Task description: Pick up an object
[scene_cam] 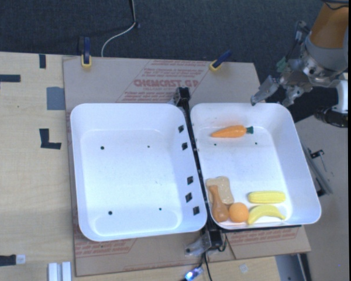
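Observation:
My gripper (275, 95) hangs above the far right corner of the right bin (298, 151), its two fingers spread open with nothing between them. In that bin an orange carrot (229, 132) lies near the far side, well left of the gripper. Along the near side lie a tan bread slice (220, 187), a brown drumstick-like piece (218, 206), an orange ball (238, 213), a corn cob (266, 197) and a banana (265, 214).
The left bin (82, 157) stands beside the right one, joined by a black clip strip (190, 157). Both rest on a cardboard sheet (158, 81) held by clamps. A white cable (120, 31) runs off at the back.

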Robot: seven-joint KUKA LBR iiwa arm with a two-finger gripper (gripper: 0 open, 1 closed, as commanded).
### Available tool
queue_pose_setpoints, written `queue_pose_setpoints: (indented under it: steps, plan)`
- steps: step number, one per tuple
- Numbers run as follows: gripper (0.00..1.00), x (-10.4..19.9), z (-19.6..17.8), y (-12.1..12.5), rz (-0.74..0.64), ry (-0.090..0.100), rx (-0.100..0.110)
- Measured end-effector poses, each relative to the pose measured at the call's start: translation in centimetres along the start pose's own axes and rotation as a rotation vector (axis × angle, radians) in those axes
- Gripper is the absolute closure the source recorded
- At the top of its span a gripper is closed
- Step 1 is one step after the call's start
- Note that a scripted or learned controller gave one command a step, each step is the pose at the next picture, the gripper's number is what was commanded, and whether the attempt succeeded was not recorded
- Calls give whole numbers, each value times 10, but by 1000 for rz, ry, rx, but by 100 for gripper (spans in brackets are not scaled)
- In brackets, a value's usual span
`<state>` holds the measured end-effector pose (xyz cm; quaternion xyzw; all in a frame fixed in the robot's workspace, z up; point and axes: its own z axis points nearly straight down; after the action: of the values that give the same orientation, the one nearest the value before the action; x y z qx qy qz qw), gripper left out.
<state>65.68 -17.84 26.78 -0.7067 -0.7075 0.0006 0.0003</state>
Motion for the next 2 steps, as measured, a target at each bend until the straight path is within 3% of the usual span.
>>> queue_pose_setpoints:
  steps: [1, 2]
  plan:
    - [100, 1, -10, 0, -1, -1, 0]
    - [100, 84, -134, -24, -9, 1, -13]
